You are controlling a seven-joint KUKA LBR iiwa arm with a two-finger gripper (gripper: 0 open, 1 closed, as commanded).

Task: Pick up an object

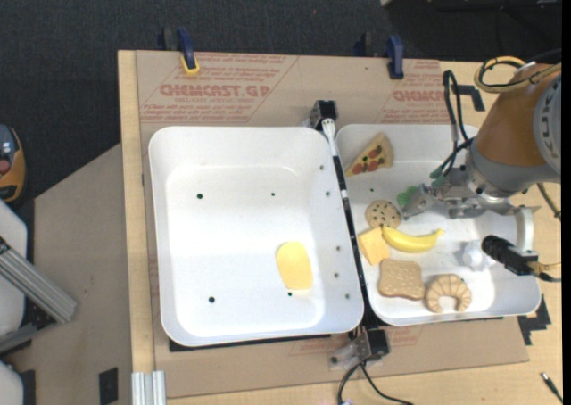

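**Arm low over the right bin, with toy food close at hand**

The arm (517, 127) reaches in over the right bin (500, 309), and the gripper (426, 200) hangs low near the bin's middle, just beside something small and green (409, 195). Whether it is wide or narrow cannot be told from this slanted view, and nothing can be seen held in it.

The likely targets lie in a cluster in the right bin: a pizza slice (370, 157) near the far corner, a cookie (382, 213) by the dividing wall, a banana (412, 239) touching a yellow cheese wedge (374, 246), and a slice of bread (401, 279) just beside a croissant (449, 293) at the near edge. A pale yellow oval piece (294, 267) lies alone in the left bin (178, 162).

These look like moulded toy food, so they are probably light, stiff and smooth, inclined to slide or spin out of a pinch rather than break. The banana seems the best choice: narrow across its curve, it would best be taken at mid-length, across its width. The flat cookie, bread and pizza offer only thin edges against the bin floor. The cheese touching the banana could be nudged.
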